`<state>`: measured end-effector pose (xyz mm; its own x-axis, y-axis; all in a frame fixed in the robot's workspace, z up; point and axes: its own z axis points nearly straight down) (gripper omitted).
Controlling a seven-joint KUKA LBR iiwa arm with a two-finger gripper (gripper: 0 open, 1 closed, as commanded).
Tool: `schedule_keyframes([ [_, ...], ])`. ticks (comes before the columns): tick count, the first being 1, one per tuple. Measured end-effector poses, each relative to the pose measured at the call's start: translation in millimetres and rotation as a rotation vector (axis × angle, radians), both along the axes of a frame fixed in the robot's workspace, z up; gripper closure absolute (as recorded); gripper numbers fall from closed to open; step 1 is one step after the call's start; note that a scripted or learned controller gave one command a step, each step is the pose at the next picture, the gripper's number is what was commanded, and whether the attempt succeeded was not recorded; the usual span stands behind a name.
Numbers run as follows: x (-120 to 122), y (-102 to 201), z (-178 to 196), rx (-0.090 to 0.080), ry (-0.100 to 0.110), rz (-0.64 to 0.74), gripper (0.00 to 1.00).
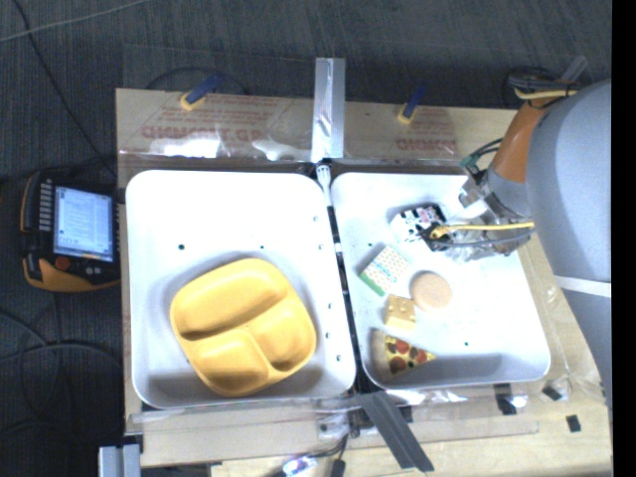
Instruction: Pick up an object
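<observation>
The right bin holds several small things. A green and white checkered block lies near its left wall. Beside it sit a round tan cookie, a yellow cheese wedge and a pizza slice at the front. My gripper hangs low over the upper right part of this bin. It is up and to the right of the cookie, and I see nothing held in it.
A yellow divided tray fills much of the left bin. A metal divider separates the two bins. A handheld pendant with a lit screen lies on the floor at the left.
</observation>
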<state>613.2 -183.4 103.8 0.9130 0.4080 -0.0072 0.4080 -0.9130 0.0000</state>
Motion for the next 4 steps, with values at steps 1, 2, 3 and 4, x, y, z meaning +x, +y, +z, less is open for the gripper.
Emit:
schedule_keyframes([
  [1,29.2,-23.8,-13.5,0.001,-0.013,-0.106,1.00],
  [2,28.7,-2.9,0.8,0.002,-0.002,-0.180,1.00],
  [3,-21.2,68.7,-12.0,0.001,-0.016,-0.190,1.00],
  [4,-80.4,79.6,-11.1,0.001,-0.025,-0.204,1.00],
])
